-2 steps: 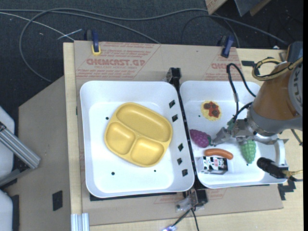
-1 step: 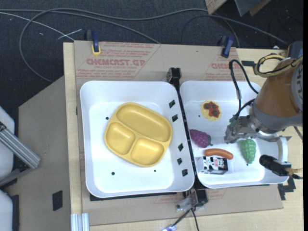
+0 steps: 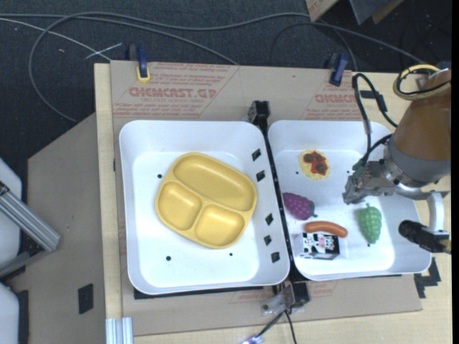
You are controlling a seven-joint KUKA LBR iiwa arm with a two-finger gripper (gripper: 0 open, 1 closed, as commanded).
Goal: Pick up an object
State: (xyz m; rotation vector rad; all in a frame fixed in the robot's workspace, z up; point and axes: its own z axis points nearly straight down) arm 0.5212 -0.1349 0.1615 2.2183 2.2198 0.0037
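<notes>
A grey KUKA arm reaches from the right over the right bin [image 3: 401,260], its gripper [image 3: 361,190] hanging low just above and left of a green toy [image 3: 370,222], likely grapes or a leafy vegetable. Whether anything is grasped cannot be told from this slanted overhead view; nothing shows between the tips.

Five small objects lie in this bin: a pizza toy [image 3: 315,163] near the back, purple grapes [image 3: 299,206] by the divider, a hot dog [image 3: 325,228] touching a black-and-white carton [image 3: 320,246] at the front, and the green toy nearest the gripper. A yellow tray [image 3: 206,199] sits alone in the left bin [image 3: 136,213].

The green toy looks the natural target, being closest and apart from its neighbours. To take it cleanly, the gripper should centre over the toy's middle rather than its top edge, straddle its narrow width, and descend straight before closing. The lumpy surface may slip, so a deep, square grasp seems wise. The hot dog lies near on the left; the approach should stay clear of it.
</notes>
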